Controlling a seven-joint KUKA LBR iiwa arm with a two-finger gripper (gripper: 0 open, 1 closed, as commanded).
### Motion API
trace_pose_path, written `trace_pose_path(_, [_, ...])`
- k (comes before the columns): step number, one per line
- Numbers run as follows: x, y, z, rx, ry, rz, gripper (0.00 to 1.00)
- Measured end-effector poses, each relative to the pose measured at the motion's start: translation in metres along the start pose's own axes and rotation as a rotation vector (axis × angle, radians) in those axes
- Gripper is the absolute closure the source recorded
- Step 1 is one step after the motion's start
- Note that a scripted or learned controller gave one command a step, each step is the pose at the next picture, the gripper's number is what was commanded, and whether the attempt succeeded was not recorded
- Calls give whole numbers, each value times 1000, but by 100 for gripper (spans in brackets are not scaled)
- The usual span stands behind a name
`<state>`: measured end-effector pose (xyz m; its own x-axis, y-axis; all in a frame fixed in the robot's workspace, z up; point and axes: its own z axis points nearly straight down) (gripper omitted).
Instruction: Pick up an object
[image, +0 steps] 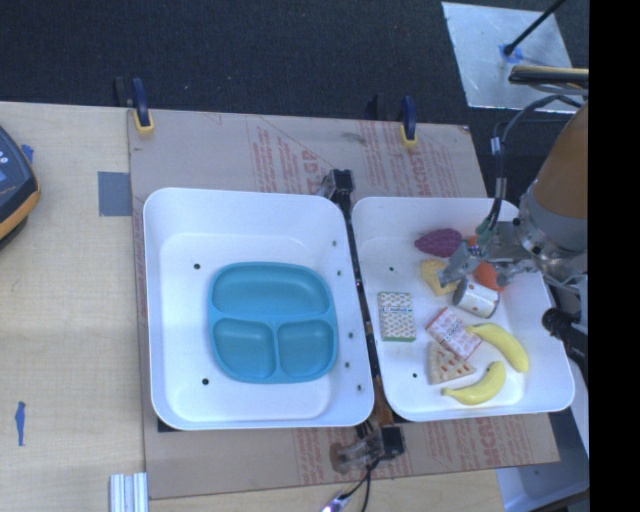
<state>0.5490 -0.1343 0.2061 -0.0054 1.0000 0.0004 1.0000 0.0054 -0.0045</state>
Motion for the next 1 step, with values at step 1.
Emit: trace_pose_path(1, [21,56,111,-8,-4,-1,0])
